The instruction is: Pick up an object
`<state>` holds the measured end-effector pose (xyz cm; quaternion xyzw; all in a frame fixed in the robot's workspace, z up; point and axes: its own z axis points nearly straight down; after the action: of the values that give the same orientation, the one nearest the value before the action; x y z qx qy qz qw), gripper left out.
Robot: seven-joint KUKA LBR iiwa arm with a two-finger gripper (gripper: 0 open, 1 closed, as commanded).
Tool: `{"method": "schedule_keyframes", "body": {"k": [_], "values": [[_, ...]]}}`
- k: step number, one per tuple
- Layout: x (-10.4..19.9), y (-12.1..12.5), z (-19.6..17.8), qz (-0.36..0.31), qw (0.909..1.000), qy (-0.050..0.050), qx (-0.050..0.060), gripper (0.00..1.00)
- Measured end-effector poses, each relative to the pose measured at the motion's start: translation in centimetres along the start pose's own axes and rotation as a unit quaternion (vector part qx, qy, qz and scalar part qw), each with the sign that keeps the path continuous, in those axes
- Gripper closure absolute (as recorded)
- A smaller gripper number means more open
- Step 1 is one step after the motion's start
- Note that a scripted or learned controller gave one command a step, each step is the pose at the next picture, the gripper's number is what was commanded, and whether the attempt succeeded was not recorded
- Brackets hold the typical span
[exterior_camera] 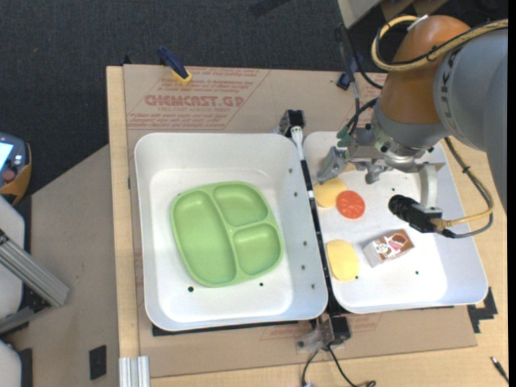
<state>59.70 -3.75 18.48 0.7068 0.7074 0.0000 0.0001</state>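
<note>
You see the gripper (352, 161) above the red round thing (350, 205), which lies just below; I cannot tell its grip.

Overhead view of a table (201, 95) bearing two white bins. The left bin (153, 240) holds a green divided plate (226, 232). In the right bin (459, 272) lie two yellow pieces, a red-orange round (350, 205) and a small printed packet (389, 247). The robot's hand (355, 166) hangs above the round.

The bench (201, 95) was brown cardboard. Two white bins, left (153, 216) and right (459, 272), sat side by side on it.
</note>
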Motion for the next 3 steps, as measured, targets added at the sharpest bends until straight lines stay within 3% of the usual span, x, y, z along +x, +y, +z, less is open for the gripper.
{"method": "schedule_keyframes", "body": {"k": [1, 2, 3], "values": [[-7.8, -3.6, 10.5, 0.005, 1.0, 0.0, 0.004, 0.0], [-6.1, -1.5, 10.0, 0.0, 1.0, 0.0, -0.001, 0.0], [-6.2, -1.5, 8.9, 0.0, 1.0, -0.001, -0.002, 1.0]]}}
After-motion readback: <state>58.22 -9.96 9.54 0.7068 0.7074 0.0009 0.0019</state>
